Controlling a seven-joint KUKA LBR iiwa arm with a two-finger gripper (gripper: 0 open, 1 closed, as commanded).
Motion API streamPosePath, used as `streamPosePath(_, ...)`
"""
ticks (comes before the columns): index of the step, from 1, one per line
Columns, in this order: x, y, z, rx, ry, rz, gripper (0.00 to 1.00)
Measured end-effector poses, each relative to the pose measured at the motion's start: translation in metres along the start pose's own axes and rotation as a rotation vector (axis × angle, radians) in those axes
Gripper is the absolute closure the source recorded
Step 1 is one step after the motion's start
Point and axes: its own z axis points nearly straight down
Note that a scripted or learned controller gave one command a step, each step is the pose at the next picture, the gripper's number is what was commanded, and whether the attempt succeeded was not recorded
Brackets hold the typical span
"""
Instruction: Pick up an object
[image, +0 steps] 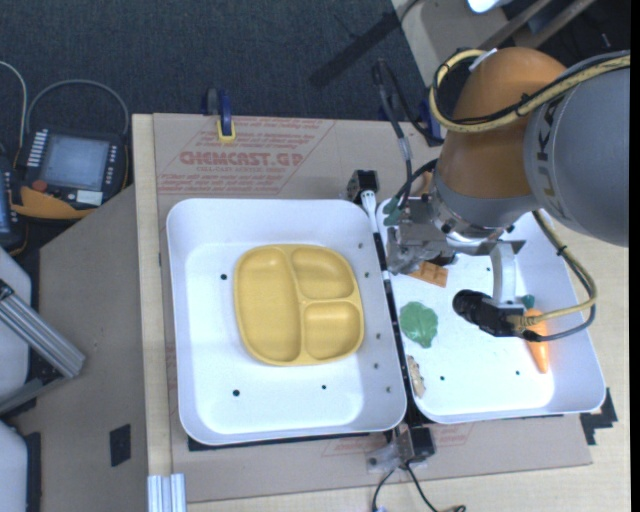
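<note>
My gripper (407, 254) hangs low over the far left part of the right bin (480, 395), close to the wall between the two bins. A small orange-brown piece (433, 273) lies just to its right, partly under the wrist. A green leafy toy (419, 323) rests in the bin a little nearer than the gripper and apart from it. An orange carrot (538, 347) lies by the bin's right side. Nothing shows between the gripper's tips.
The left bin (200, 330) holds a yellow divided plate (298, 303) in its middle. A small brown bit (414, 379) sits near the right bin's front left corner. A teal scrap (528, 300) lies beside the carrot. The arm's bulk covers the right bin's far half.
</note>
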Motion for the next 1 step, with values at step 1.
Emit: streamPosePath(1, 0.0540, -0.0149, -0.0059, -0.001, 0.000, 0.000, 1.00)
